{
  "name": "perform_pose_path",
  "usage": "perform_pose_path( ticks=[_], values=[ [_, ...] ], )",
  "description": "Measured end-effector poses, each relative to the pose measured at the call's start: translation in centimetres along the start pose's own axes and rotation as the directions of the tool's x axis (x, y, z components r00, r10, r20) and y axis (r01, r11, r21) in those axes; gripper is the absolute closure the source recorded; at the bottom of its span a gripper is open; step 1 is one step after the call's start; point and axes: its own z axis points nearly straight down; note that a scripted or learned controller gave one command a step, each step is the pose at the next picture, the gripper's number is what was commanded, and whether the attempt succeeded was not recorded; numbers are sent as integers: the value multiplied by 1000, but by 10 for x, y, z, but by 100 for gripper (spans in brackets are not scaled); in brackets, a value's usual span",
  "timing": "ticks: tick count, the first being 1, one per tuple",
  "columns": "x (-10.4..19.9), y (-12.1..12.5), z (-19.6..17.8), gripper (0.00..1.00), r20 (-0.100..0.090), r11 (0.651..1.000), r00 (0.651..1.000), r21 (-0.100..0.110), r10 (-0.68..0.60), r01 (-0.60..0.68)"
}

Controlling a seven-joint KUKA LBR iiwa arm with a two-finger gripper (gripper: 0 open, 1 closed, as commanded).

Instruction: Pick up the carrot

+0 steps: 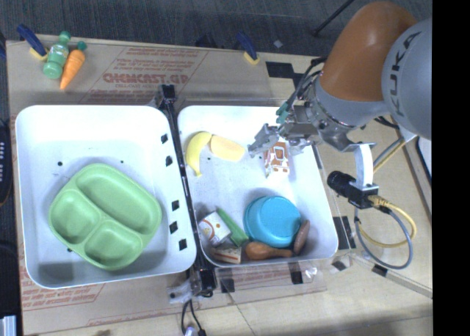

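Observation:
The orange carrot (71, 67) with its green top lies on the cardboard at the far left, outside and behind the left bin (29, 118), next to a green toy bottle (55, 59). My gripper (276, 145) hangs over the back right part of the right bin (242, 112), far to the right of the carrot. A small white and brown carton (277, 160) sits right at the gripper's tip; whether it is held is unclear.
The left bin holds a green divided plate (105, 215). In the right bin lie a banana (194, 150), a yellow wedge (228, 150), a blue bowl (273, 221), a brown sausage (301, 233) and several small toy foods along the front wall. Blue clips (31, 39) pin the cardboard.

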Motion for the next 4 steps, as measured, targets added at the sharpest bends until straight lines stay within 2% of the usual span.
perform_pose_path(
  ticks=[1,2,3,4],
  values=[
    [26,23,174,0,-2,999,1000,18,30,-30],
    [-48,68,97,0,4,984,984,-3,176,-176],
    [21,43,192,0,-2,975,975,7,221,-221],
    [-31,58,161,0,2,998,998,-3,-65,65]
  ],
)
